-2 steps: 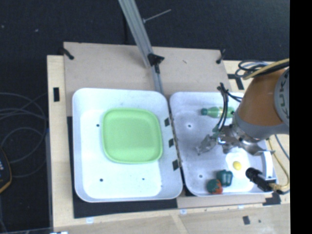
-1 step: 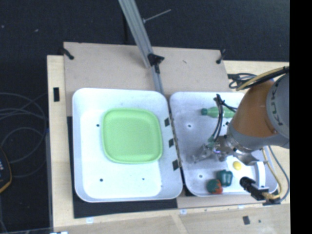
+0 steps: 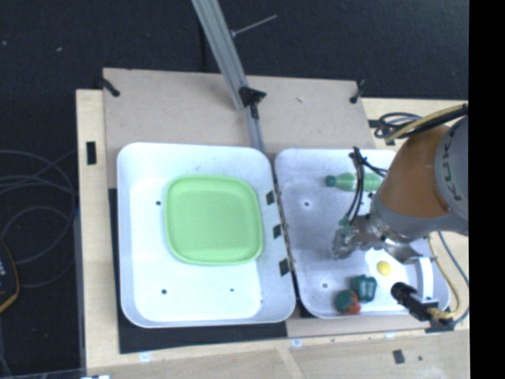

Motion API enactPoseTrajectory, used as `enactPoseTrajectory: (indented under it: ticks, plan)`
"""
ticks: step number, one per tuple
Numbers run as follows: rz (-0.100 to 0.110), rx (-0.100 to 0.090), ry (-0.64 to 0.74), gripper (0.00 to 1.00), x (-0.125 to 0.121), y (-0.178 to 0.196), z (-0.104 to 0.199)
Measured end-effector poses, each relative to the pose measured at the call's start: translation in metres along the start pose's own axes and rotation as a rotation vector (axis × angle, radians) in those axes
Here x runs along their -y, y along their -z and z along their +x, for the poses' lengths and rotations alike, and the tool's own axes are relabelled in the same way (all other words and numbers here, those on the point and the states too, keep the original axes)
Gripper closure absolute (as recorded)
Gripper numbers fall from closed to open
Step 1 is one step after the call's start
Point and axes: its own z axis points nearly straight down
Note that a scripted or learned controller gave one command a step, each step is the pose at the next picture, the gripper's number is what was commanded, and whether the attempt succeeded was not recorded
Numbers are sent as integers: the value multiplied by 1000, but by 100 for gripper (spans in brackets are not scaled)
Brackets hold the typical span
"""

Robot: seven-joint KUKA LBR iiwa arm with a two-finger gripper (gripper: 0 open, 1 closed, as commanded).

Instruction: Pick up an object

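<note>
Below, you see the gripper (image 3: 344, 245) low in the right bin (image 3: 312, 290), near a green bottle (image 3: 347, 182); whether its fingers are spread, you cannot tell.

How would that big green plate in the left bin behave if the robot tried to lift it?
The green plate looks thin, smooth and probably plastic, so likely stiff and light for its size. It lies flat on the left bin, so its low rim might be hard to pinch. Its glossy surface suggests that it could slip from the gripper.
</note>
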Motion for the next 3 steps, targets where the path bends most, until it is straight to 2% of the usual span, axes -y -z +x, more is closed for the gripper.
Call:
enactPoseTrajectory:
  ticks: [3]
  plan:
    - [-4,1,2,100,5,155,15]
